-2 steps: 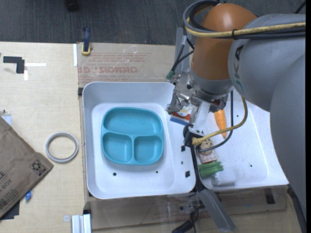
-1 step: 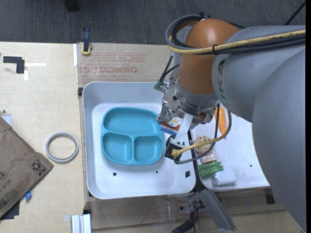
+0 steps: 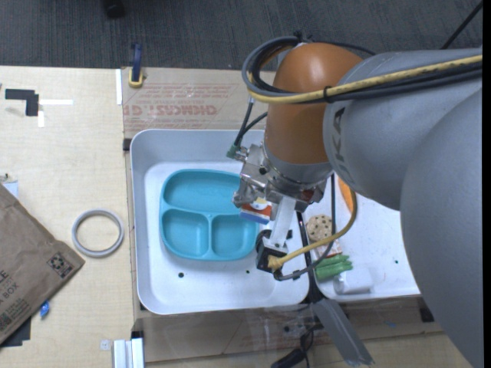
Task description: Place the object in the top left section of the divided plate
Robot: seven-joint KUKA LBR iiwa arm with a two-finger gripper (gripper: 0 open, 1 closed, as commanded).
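From my remote station I see the arm point(image 3: 368, 121) reaching in from the right, its orange band point(image 3: 307, 98) over the seam between the two bins. The left bin point(image 3: 149, 282) holds a blue divided plate point(image 3: 201, 221) with one wide section at the top and two smaller sections below; the plate lies flat on the bin floor, nearer the bin's right wall than its left. The gripper point(image 3: 252, 204) hangs over the plate's right edge, beside the wide upper section. A small object point(image 3: 253, 205) with red, white and blue on it sits right at the gripper's tip, over the plate's right rim; I cannot tell whether the jaws are open, closed, or gripping it, since the wrist hides them. In the right bin point(image 3: 383, 278) I see a round cookie point(image 3: 318, 225), a green item point(image 3: 334, 267) just below it, and a white item point(image 3: 354, 284) near the front wall, all partly behind cabling. A yellow cable point(image 3: 307, 251) loops from the wrist across the bin divide. On the bench point(image 3: 61, 167) to the left lie a grey ring point(image 3: 97, 231), well apart from the bins, and a brown box point(image 3: 27, 267) at the left edge. Cardboard point(image 3: 184, 102) with red print lies just behind the left bin.
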